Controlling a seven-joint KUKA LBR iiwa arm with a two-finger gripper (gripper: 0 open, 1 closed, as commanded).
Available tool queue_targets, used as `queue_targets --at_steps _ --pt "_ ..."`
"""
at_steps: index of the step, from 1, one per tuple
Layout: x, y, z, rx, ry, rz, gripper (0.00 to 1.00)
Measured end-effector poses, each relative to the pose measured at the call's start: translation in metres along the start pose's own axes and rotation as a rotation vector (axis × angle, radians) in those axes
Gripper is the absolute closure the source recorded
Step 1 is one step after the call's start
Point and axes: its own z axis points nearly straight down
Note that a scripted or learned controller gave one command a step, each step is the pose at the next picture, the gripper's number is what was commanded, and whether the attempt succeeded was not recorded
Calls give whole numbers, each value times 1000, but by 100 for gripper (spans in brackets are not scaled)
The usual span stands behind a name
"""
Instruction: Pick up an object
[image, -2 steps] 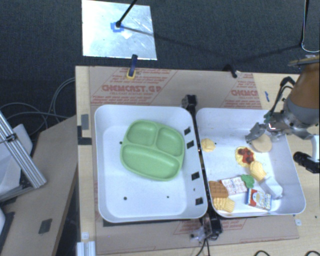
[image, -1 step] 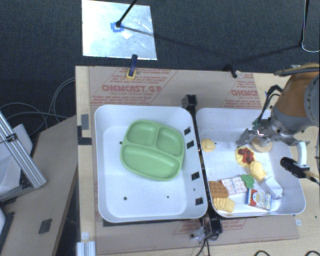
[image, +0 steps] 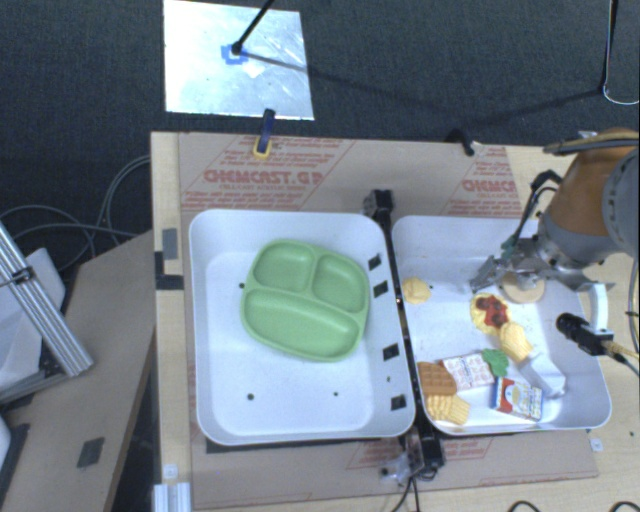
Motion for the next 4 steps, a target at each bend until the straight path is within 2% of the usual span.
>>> queue_targets --at_steps 1,3,4 --pt "1 0 -9 -1 1 -2 100" --pt "9 10 -136 7 5 1 100" --pt "9 11 -133 11 5 1 100"
